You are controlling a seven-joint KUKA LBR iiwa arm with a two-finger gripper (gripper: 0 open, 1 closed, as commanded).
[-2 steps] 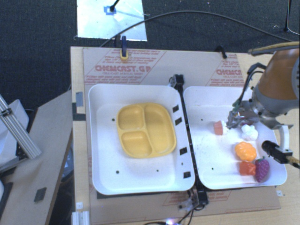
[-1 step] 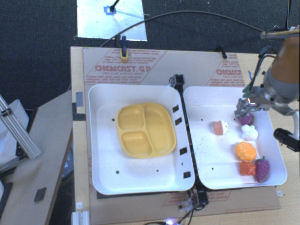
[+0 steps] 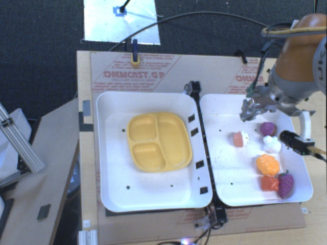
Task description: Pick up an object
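My gripper (image 3: pixel 249 112) hangs over the back part of the right bin (image 3: pixel 225 188), with nothing seen between its fingers. Below it on the bin floor lies a small orange-and-white piece (image 3: pixel 240 139). To the right lie a purple round item (image 3: pixel 267 128) and a white lumpy item (image 3: pixel 272 144). Nearer the front are an orange fruit (image 3: pixel 267 164), a red-orange block (image 3: pixel 269 183) and a dark purple berry cluster (image 3: pixel 286 184).
The left bin (image 3: pixel 110 188) holds a yellow divided tray (image 3: pixel 159 141). A black clip strip (image 3: pixel 198 137) runs along the seam between the bins. A grey metal plate (image 3: pixel 120 14) lies on the dark floor behind the bench.
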